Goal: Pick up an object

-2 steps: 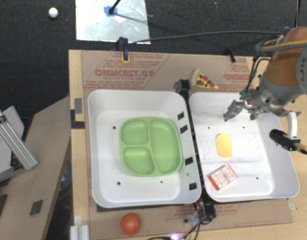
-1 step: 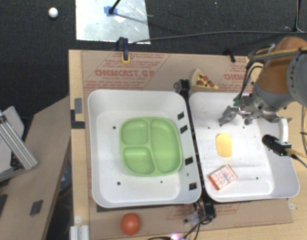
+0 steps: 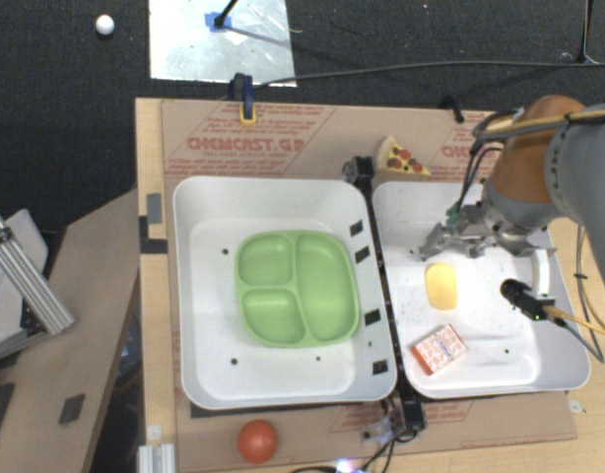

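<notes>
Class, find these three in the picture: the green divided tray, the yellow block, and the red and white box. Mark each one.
green divided tray (image 3: pixel 297 286): camera view, on the ridge between its compartments.
yellow block (image 3: pixel 440 286): camera view, middle of its top face.
red and white box (image 3: pixel 438 349): camera view, middle of its printed face.

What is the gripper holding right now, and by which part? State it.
Nothing. The gripper hangs with open fingers above the right bin, just up from the yellow block, and no object sits between its fingers.
</notes>
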{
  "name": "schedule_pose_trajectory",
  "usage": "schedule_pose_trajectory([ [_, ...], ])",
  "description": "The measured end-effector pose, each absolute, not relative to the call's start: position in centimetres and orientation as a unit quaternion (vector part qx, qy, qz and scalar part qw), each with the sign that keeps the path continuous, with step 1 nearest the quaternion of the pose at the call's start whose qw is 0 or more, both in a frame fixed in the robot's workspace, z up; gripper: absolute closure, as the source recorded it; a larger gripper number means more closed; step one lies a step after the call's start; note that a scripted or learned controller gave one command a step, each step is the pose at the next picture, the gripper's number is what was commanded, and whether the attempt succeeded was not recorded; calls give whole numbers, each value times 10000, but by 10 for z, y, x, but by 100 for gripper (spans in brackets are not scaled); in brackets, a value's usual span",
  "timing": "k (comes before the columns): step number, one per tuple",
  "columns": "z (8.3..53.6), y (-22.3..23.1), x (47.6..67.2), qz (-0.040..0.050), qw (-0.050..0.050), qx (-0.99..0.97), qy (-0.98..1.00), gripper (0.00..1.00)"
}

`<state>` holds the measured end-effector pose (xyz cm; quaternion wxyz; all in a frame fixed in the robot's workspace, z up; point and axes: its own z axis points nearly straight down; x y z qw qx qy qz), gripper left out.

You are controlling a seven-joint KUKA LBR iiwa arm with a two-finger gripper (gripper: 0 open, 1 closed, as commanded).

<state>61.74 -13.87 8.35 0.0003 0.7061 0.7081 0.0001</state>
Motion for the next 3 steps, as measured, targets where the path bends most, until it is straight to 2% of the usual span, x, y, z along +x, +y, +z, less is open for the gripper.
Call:
schedule_pose_trajectory([
  [1,96,-139,618,12,15,7060,7082,100],
  [2,160,-137,623,19,26,7054,7088,100],
  [3,205,-133,620,17,22,7051,7092,100],
])
